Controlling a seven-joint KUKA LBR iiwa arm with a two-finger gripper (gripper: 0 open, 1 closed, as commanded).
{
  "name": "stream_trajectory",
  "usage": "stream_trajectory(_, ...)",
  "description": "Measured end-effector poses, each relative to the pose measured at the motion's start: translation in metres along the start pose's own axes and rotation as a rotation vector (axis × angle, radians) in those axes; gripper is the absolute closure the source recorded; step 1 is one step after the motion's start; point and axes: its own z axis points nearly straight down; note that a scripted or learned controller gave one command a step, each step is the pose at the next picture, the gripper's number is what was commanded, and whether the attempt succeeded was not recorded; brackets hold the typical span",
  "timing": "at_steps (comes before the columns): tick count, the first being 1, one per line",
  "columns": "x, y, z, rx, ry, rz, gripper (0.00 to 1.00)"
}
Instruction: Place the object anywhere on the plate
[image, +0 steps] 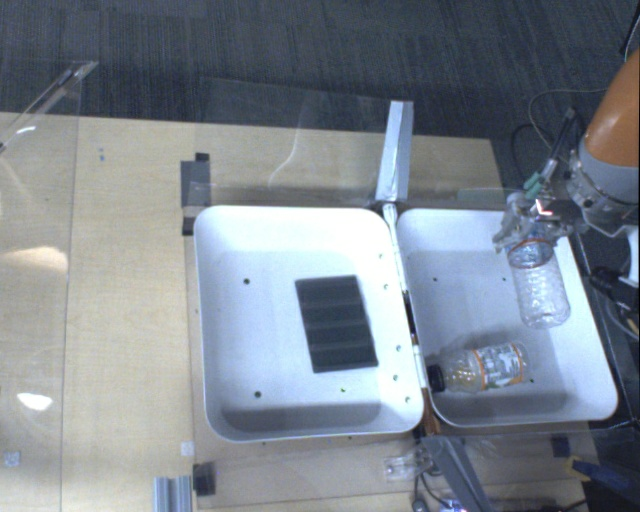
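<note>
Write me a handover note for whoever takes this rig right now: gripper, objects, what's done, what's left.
Gripper: over the right bin's far right corner, at the cap end of a clear plastic bottle; grasp unclear from this view.
A second bottle, with an orange label, lies on its side near that bin's front.
The dark ribbed plate sits in the middle of the left bin, nothing on it.
Done: no placement.
Left: secure a bottle, carry it to the plate, release.

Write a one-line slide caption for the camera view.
Gripper at the neck of a clear plastic bottle over the right bin; a second bottle lies below, dark ridged plate in the left bin.
</note>
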Motion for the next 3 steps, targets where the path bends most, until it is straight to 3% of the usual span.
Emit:
stream_trajectory(1, 0.001, 0.002, -0.011, -0.005, -0.001, -0.008, 1.0)
stream_trajectory(2, 0.049, -0.014, 0.006, 0.002, 0.003, -0.117, 1.0)
stream_trajectory(3, 0.056, 0.038, -0.031, -0.003, 0.001, -0.251, 1.0)
